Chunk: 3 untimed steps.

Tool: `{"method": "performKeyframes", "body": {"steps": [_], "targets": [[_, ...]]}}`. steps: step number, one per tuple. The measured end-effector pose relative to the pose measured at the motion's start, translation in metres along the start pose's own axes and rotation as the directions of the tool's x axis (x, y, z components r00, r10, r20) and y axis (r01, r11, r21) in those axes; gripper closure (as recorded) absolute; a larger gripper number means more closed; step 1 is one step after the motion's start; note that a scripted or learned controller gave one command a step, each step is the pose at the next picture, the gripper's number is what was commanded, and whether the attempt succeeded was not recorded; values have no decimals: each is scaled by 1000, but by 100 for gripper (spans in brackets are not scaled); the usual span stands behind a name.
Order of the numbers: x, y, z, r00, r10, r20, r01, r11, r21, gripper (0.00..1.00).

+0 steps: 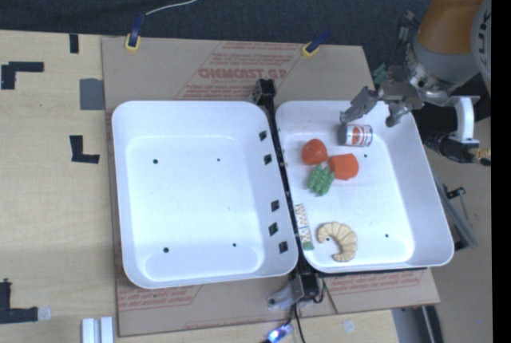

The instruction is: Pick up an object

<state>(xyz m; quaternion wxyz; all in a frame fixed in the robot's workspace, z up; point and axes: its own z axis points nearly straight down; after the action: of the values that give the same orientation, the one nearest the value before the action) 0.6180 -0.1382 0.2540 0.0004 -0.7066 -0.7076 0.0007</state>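
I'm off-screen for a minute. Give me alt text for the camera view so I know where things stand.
The gripper hangs with fingers spread above a small can lying in the right bin, holding nothing. Nearby lie a red tomato, an orange piece, green broccoli and a croissant. The left bin sits alongside.

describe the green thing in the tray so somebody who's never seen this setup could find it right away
Look in the right-hand white bin, the one holding the small items. Near its middle, slightly toward the divider, sits a small green leafy piece just below a red tomato-like ball and beside an orange-red block. It is the sole green object.
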Motion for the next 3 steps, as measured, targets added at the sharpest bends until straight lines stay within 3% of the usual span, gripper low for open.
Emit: {"method": "performKeyframes", "body": {"steps": [1,2,3], "targets": [[24,8,119,1000,-1,-3,1,1000,11,0],[42,-52,147,1000,2,-3,-2,1000,9,0],[41,-48,135,1000,1,-1,-1,1000,2,100]]}}
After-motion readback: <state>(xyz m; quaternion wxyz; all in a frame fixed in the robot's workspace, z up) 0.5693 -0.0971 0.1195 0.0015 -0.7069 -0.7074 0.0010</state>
